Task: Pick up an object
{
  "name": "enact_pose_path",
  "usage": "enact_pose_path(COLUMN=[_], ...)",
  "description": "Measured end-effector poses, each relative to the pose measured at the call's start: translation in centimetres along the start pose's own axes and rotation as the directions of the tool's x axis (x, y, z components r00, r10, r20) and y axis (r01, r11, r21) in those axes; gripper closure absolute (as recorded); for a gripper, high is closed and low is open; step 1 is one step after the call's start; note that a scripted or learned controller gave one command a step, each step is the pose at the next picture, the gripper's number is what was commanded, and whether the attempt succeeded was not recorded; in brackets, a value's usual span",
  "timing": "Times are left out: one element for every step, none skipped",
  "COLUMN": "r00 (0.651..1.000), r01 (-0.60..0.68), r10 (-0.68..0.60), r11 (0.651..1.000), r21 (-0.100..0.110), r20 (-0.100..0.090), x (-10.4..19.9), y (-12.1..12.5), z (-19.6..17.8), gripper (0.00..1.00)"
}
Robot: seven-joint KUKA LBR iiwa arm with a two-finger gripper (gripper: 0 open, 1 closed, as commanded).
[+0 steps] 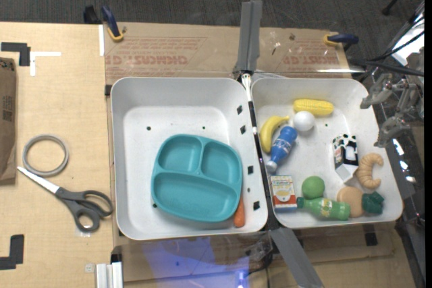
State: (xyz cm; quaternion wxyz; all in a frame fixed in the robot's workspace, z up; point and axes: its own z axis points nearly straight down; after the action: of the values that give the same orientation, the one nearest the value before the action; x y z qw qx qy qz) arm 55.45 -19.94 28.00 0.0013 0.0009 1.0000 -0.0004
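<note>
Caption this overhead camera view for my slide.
Teal divided plate in the left bin; toy food and a blue bottle in the right bin.

At the right edge of the scene, metallic linkage parts of the robot's hand (390, 106) stand beside the outer rim of the right bin (378, 119), at about the level of its far half. The hand sits outside the bin wall rather than over its floor. Its parts are grey and partly cut off by the frame edge, and its fingertips cannot be made out clearly.
</note>
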Motion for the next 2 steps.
enact_pose_path(r00=[0.999,0.994], r01=[0.045,0.11], r10=[-0.045,-0.11], r11=[0.999,0.994], r21=[-0.001,-0.001], r20=[-0.002,0.002], x=[0.2,-4.6], y=[-0.8,7.3], z=[17.4,18.8], gripper=[0.0,0.0])
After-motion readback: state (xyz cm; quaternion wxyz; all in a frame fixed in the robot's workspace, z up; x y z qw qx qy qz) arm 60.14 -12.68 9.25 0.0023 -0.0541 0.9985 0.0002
